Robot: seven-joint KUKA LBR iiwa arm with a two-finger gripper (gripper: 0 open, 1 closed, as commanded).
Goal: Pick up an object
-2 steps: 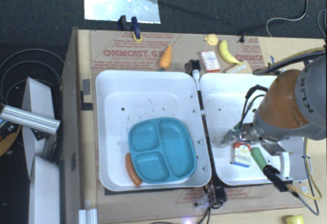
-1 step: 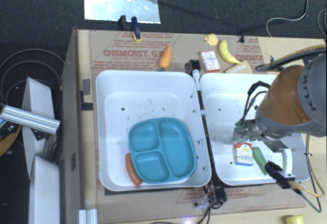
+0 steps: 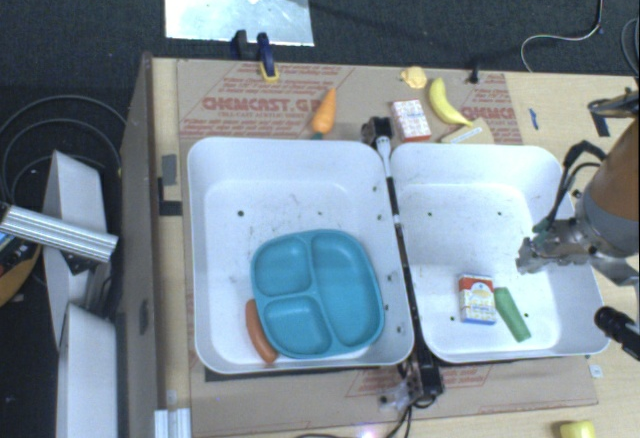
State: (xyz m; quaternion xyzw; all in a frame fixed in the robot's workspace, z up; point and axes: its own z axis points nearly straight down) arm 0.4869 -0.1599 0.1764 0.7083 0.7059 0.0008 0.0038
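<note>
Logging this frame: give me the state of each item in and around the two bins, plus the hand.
blue divided plate: flat in the left bin, compartments bare
hot dog: lying beside the plate's left edge
small box: lying flat in the right bin
green cylinder: lying right beside the box
banana: on the bench behind the bins
carrot: on the bench behind the bins
hand: above right bin, holding nothing visible

Blue tray in left bin
</note>
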